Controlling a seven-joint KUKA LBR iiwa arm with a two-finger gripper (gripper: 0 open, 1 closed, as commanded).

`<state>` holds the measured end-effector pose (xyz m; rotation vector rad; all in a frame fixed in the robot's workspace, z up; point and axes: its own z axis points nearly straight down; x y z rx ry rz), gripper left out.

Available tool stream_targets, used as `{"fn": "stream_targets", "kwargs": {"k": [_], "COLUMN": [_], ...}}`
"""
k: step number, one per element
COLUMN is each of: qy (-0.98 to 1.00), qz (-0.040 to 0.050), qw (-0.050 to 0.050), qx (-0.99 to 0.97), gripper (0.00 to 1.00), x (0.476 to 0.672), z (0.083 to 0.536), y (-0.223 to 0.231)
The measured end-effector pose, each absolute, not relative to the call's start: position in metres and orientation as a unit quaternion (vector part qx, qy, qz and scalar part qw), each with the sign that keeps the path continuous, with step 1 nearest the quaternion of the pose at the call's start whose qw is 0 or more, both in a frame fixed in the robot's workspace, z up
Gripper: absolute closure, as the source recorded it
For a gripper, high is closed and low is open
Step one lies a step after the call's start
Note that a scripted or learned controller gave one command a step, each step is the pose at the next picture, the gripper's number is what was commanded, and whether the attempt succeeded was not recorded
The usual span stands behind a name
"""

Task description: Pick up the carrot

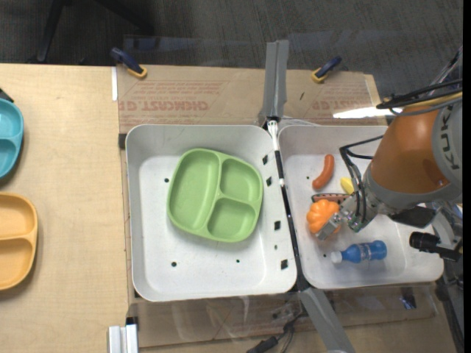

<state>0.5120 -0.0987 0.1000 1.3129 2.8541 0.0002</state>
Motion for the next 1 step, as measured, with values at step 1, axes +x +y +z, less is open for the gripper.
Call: {"fn": "stream_targets", "kwargs": {"k": [1], "qy": [0.897], "qz": [-0.0001], "qw": [0.001], "qx": [0.442], "gripper": [1.00], "x": [0.6059], "z": [0.1919], "y": [-0.0437]}}
